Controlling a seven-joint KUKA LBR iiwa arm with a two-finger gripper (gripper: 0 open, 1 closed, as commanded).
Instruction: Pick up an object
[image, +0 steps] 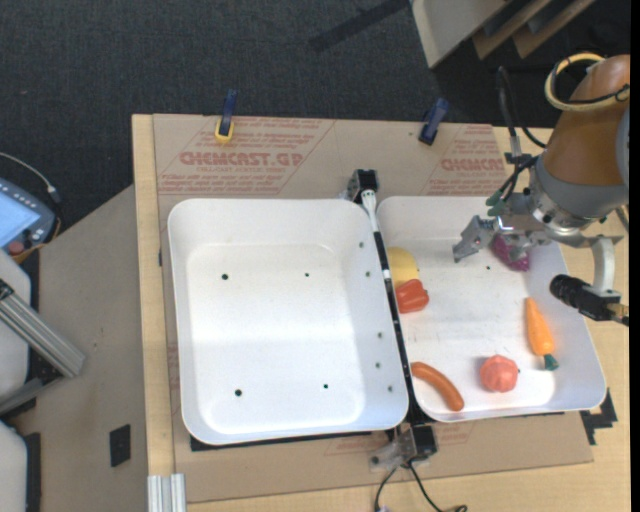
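My gripper (496, 246) hangs over the back of the right bin (470, 300) and stands open. One grey finger (469, 242) juts out to the left. A small purple object (518, 256) lies just right of the gripper's middle, partly under the wrist; nothing is clamped. Further forward in the same bin lie an orange carrot (540, 330), a round red fruit (499, 373) and a reddish sausage (438, 385). A yellow piece (402, 265) and a red pepper (411, 296) rest against the bin's left wall.
The left bin (200, 300) adjoins the right one along a black divider (385, 290). Both stand on a cardboard sheet (290, 150) held by clamps at the back. A black fitting (585, 295) of the arm overhangs the right bin's rim.
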